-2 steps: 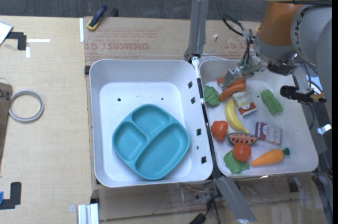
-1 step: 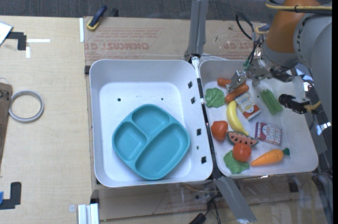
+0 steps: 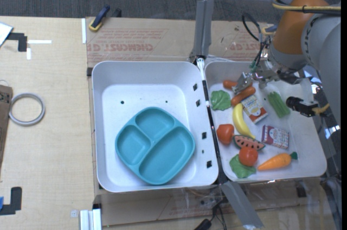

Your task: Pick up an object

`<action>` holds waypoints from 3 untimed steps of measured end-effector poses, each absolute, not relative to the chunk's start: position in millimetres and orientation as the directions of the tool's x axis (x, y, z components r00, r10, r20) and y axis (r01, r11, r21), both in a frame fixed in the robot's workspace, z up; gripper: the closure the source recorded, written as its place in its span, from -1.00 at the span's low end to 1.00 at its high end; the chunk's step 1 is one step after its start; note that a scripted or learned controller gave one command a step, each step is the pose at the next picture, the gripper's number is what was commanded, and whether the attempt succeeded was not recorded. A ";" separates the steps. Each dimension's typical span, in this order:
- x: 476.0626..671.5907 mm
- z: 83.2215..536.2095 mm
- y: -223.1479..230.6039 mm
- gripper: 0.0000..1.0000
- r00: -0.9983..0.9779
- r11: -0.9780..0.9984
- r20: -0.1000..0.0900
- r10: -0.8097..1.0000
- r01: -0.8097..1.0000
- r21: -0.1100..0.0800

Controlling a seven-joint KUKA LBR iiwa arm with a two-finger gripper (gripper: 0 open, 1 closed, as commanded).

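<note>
Cardboard (image 3: 130, 39) at twelve o'clock bore unreadable red lettering. The gripper (image 3: 245, 82) touched a sausage (image 3: 243, 95); its opening could not be told.

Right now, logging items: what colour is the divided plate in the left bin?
Teal-blue divided plate, camera view.

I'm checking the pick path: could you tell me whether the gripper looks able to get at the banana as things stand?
Probably yes. The gripper hangs above the right bin's upper part, and the banana lies uncovered just below it.
</note>
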State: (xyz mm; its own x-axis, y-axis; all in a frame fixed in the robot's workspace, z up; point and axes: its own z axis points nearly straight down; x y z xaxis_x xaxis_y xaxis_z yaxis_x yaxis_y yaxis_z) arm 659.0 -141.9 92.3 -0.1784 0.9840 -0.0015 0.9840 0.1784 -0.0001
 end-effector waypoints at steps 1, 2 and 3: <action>557.8 91.6 -107.1 -1.00 -0.170 0.170 0.000 0.985 0.985 -0.001; 558.1 100.9 -108.2 1.00 -0.166 0.166 0.000 0.986 0.986 0.000; 576.6 191.4 -81.7 1.00 -0.087 0.087 -0.002 0.996 0.996 -0.001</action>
